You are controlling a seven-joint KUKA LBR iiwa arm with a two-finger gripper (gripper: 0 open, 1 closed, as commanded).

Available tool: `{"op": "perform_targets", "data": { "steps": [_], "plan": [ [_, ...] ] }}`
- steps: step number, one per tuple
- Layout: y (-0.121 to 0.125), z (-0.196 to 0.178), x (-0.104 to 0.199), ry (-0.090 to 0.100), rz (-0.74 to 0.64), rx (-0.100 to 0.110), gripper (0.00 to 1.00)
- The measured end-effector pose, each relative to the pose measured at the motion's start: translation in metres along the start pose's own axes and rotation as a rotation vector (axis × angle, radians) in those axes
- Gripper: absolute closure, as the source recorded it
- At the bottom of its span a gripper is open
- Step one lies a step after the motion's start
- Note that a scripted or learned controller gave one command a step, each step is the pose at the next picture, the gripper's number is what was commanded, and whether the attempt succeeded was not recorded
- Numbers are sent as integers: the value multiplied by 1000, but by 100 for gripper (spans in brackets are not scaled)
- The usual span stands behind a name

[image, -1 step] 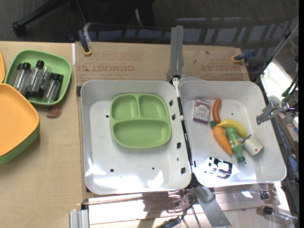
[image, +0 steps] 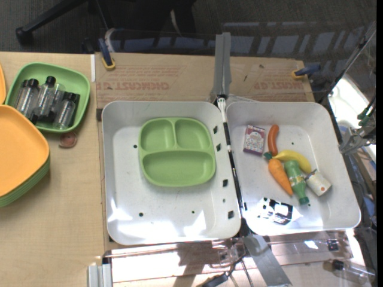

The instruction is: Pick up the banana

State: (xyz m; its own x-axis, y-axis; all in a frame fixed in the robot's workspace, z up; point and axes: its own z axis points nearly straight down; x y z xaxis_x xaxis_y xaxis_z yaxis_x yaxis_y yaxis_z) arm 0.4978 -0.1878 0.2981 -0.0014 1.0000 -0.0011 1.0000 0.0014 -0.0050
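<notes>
- The banana point(image: 293, 158) lies in the right bin point(image: 335, 211), a little toward that bin's right wall and about midway between its far and near edges.
- Its long axis runs on a slant, from upper left down to lower right, roughly from the bin's centre toward the right wall.
- It is crowded: the carrot point(image: 279, 175) touches it along its near side, the green bottle point(image: 295, 179) lies just under its lower edge, and the sausage point(image: 273, 139) stands just beside its left tip.
- The small white-and-orange piece point(image: 318, 183) sits close to the banana's right end.
- The pink card box point(image: 255, 140) is nearby toward the bin's far left, and the black-and-white object point(image: 276, 210) rests near the near edge, well apart from the banana.
- The open room is on the banana's far side and toward the right wall, where the bin floor is bare; I judge a descent from above with the fingers across the short axis would suit best.
- As for the claw, I cannot tell its state from where I stand.
- The left bin point(image: 119, 208) carries a green divided plate point(image: 177, 151), away from the job.
</notes>
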Motion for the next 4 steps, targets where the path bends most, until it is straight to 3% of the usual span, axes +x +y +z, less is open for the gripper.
{"op": "perform_targets", "data": {
  "steps": [1, 2, 3, 4],
  "plan": [
    [-5, 117, 62, 2, 210, -1, 100],
    [48, 205, 62, 1, 665, 1, 100],
    [-21, 189, 47, 3, 812, 1, 100],
    [-21, 153, 9, 1, 791, -1, 100]
  ]
}}
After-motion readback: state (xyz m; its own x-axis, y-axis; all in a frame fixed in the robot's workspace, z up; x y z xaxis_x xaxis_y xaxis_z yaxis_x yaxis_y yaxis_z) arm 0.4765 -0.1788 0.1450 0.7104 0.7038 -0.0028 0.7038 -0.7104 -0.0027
